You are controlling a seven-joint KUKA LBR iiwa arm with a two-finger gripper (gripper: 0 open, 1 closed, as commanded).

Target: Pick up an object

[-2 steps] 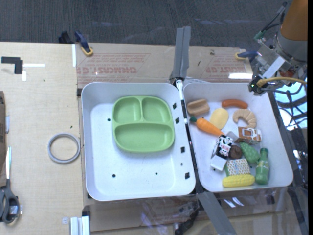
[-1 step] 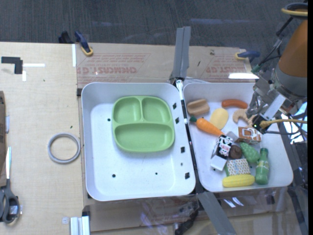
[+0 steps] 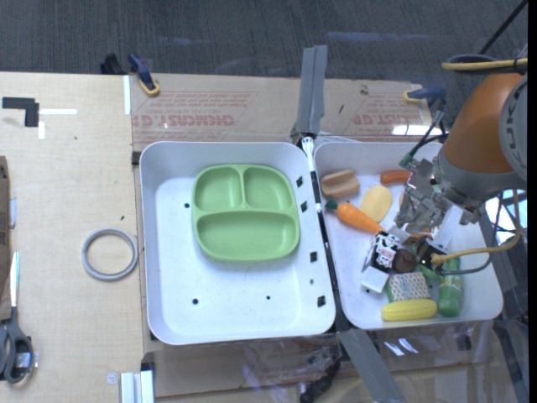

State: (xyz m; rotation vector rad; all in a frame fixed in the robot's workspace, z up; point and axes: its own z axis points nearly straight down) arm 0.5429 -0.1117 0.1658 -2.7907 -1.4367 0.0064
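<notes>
Camera view showed the arm (image 3: pixel 491 133) reaching over the right bin (image 3: pixel 352 305), where toy food lay crowded: carrot (image 3: pixel 359 217), corn cob (image 3: pixel 409 311), a cow-patterned block (image 3: pixel 384 251). Whether the jaws were clenched I could not tell. Such crowding risked a deflected grip or a nudged neighbor.
</notes>
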